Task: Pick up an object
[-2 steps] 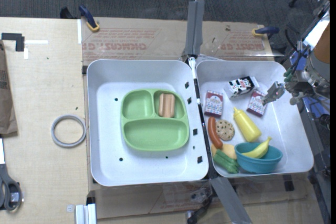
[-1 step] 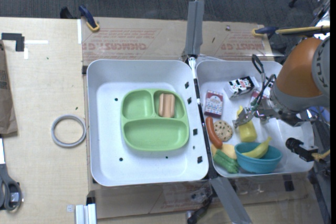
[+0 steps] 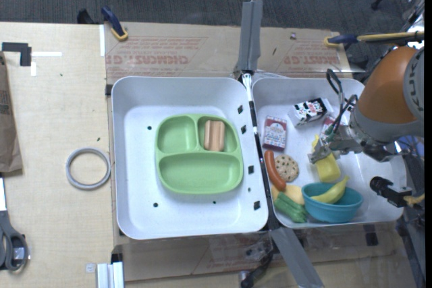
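While low, pincer (image 3: pixel 320 153) above yellow block (image 3: pixel 329 169)

Crowded right bin (image 3: pixel 378 216), roomier left bin (image 3: pixel 131 145)

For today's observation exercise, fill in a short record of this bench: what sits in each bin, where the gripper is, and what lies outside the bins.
left bin: green divided plate with a hot dog in its upper right compartment
right bin: red card box, black-and-white carton, cookie, sausage, yellow block, blue bowl holding a banana
gripper: low in the right bin, just above the yellow block
outside bins: grey ring on the bench at left
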You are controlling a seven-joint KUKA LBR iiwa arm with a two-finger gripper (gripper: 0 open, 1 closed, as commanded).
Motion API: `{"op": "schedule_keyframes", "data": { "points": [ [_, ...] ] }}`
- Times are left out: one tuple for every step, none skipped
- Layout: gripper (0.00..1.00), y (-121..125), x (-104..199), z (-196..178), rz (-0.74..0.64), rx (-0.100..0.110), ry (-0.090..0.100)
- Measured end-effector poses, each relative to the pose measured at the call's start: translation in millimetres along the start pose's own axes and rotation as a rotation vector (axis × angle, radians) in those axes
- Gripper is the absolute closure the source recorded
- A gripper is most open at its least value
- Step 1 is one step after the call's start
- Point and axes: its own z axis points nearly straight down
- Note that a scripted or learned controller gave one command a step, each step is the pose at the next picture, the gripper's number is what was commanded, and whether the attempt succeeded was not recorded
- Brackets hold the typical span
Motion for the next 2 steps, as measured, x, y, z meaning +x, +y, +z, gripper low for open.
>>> {"op": "schedule_keyframes", "data": {
  "points": [
    [1.00,39,67,-92,-0.052,-0.006,-0.004],
    [1.00,24,94,-91,-0.241,-0.004,-0.004]
  ]
}}
